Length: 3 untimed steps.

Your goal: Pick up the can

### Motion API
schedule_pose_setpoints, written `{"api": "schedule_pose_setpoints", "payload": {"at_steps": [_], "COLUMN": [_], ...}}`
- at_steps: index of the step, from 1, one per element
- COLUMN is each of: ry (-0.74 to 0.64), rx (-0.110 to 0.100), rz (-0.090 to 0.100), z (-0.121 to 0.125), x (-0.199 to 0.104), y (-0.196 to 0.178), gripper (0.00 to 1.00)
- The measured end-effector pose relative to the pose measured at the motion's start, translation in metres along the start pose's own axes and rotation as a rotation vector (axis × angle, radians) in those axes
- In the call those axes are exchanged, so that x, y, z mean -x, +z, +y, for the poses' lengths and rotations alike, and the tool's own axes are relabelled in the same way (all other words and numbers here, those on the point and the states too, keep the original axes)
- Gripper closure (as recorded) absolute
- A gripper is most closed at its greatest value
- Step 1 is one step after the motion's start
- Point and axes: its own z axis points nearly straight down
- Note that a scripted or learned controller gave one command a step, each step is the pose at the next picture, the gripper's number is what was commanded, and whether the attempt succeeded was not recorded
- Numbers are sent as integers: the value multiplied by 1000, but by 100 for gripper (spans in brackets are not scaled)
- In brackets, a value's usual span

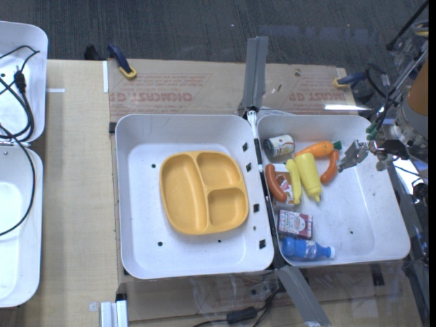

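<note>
claw (351, 155) over right bin (381, 240), grip state unclear; can (279, 145) well apart.

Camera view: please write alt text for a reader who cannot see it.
The pincer hovers in the right bin, right of a small can lying beside toy food. The left bin holds a yellow divided plate.

Small grey metal two-finger gripper (351, 155) with thin silvery fingers (347, 159); pale metallic wrist block (390, 146) behind it, studded with dark fittings; black cables (394, 87) looping above, one with a green tip; curved orange band (418, 94) at the right edge.
</note>
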Motion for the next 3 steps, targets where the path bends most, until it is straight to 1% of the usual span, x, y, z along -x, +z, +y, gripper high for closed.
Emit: {"api": "schedule_pose_setpoints", "payload": {"at_steps": [1,2,3], "ry": [49,246,377], "rx": [1,1,-1], "rz": [2,0,1], "z": [-41,-54,-60], "x": [18,-15,-40], "y": [151,73,154], "gripper": [0,0,0]}}
